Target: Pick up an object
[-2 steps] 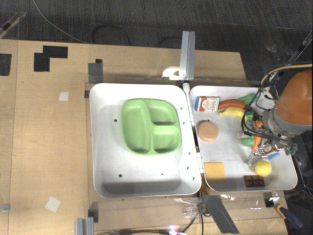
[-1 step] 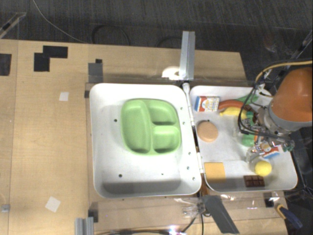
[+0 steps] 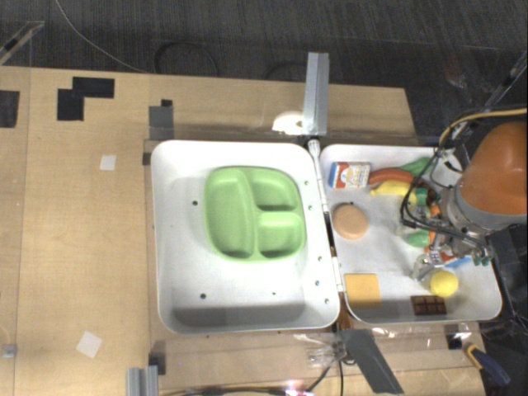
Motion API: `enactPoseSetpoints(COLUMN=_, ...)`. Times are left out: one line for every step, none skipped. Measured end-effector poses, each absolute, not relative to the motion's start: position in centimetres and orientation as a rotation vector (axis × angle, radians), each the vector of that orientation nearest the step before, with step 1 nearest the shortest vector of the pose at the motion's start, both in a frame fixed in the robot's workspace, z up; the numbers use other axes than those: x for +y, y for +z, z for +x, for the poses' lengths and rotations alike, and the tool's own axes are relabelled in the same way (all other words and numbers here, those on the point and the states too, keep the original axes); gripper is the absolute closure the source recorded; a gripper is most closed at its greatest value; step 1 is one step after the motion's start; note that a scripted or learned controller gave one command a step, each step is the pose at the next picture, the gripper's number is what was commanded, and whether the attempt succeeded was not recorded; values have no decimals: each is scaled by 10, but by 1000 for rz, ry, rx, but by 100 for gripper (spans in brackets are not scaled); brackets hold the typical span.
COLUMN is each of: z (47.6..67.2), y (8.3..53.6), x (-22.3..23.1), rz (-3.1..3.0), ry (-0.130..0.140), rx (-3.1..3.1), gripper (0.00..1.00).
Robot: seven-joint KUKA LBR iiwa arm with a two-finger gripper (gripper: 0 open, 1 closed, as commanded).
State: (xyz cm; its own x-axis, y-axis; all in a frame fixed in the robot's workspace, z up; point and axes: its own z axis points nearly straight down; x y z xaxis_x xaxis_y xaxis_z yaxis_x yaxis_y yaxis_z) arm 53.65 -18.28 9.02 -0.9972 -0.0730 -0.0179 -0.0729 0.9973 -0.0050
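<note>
A small yellow lemon-like ball (image 3: 444, 283), round, smooth and evenly coloured, lies on the floor of the right bin (image 3: 388, 221) toward its 4 o'clock corner. The gripper (image 3: 432, 258) hangs just beside it at the ball's 11 o'clock, low over the bin, below the grey wrist and the orange band of the arm (image 3: 495, 180). How far the gripper is parted cannot be told, and nothing can be made out between its tips.

At the ball's 7 o'clock, close to the bin's near rim, sits a dark brown chocolate bar (image 3: 428, 306) marked into squares. Farther along toward 9 o'clock lies a flat tan square, like a cracker (image 3: 362, 288). A round tan disc, like a biscuit or bun (image 3: 351, 222), rests near the bin's left wall at 10 o'clock from the ball. Toward 11 o'clock, in the far part of the bin, a small white carton with red print (image 3: 350, 175) lies next to an orange carrot-shaped piece (image 3: 392, 174) and a yellow banana-like piece (image 3: 390, 190).

The left bin (image 3: 173, 221) holds a pale green divided plate (image 3: 252, 213) with three compartments, set near its middle.
</note>
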Motion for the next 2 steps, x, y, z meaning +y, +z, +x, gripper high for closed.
enactPoseSetpoints(z=539, y=90, x=-175, rz=-150, ry=-11, rx=3121, gripper=0)
enactPoseSetpoints(z=513, y=91, x=-158, rz=-100, ry=-8, rx=3120, gripper=0)
